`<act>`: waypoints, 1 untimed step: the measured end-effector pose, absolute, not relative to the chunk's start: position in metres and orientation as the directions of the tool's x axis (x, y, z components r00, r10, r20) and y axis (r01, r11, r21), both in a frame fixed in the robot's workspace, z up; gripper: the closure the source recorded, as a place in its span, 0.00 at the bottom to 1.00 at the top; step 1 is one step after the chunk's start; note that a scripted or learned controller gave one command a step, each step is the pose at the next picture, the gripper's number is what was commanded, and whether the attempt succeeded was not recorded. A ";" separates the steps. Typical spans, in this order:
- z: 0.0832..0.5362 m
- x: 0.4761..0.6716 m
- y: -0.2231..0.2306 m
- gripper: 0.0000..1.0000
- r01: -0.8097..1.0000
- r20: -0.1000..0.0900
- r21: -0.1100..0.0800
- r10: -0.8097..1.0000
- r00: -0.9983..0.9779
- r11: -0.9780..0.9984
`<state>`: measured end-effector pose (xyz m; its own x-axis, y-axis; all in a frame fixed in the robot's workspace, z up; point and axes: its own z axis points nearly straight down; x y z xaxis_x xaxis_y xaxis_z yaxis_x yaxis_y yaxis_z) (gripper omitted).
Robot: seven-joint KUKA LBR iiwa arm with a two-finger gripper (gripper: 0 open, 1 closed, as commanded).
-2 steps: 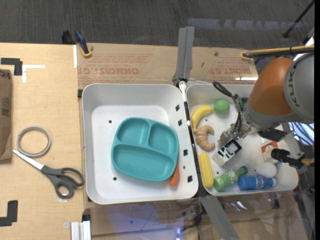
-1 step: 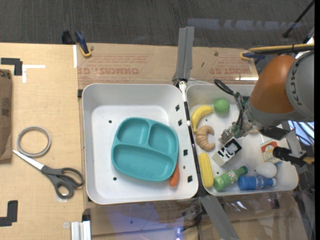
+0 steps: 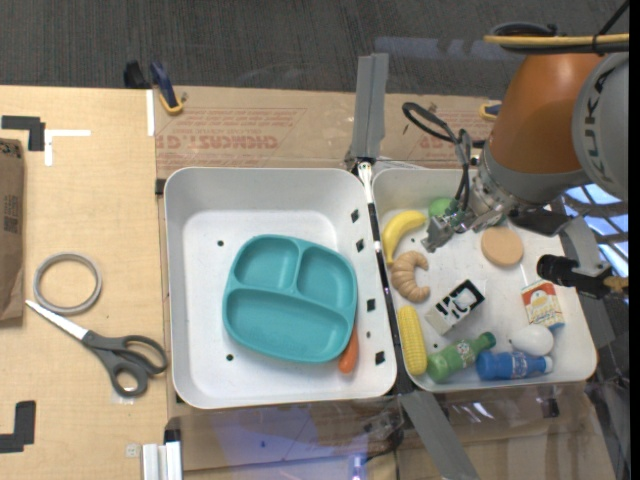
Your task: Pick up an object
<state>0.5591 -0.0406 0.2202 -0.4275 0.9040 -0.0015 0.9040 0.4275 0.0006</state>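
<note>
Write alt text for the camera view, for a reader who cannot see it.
A grey and orange robot arm lowers its gripper into the right bin, beside a banana and croissant among toy foods and bottles. The left bin holds a teal divided plate.

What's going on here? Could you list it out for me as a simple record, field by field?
arm: reaches in from the right, over the right bin
end effector: low, beside the banana
left bin: teal divided plate, carrot
right bin: banana, croissant, corn, green bottle, blue bottle
bench: scissors, tape roll
</note>
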 end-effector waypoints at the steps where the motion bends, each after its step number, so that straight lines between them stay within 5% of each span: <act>1: 0.193 0.540 -0.064 1.00 0.615 -0.001 0.000 0.615 -0.788 0.788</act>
